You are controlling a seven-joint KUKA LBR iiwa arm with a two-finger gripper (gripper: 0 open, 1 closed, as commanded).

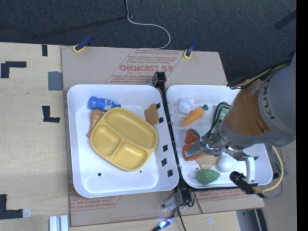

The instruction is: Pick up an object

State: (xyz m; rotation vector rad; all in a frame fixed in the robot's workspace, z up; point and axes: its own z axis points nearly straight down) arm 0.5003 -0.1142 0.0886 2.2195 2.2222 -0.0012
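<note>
My gripper point(204, 146) is low inside the right bin point(263, 174), reaching in from the right under the grey and orange wrist. It sits right over a red object point(191, 137), with a second red piece point(192, 153) just below its tip. Whether it touches either one is not visible. Close by lie an orange carrot point(194, 115), a white lumpy object point(185, 104), a white ball point(224, 164), a tan piece point(206, 161) and a green object point(208, 176). A green-edged item point(221, 111) is partly hidden by the arm.
The left bin point(79, 174) holds a yellow divided plate point(124, 137), a blue object point(102, 103), an orange object point(95, 119) and a brown piece point(152, 113). A black divider point(167, 138) runs between the bins. The arm covers the right bin's right half.
</note>
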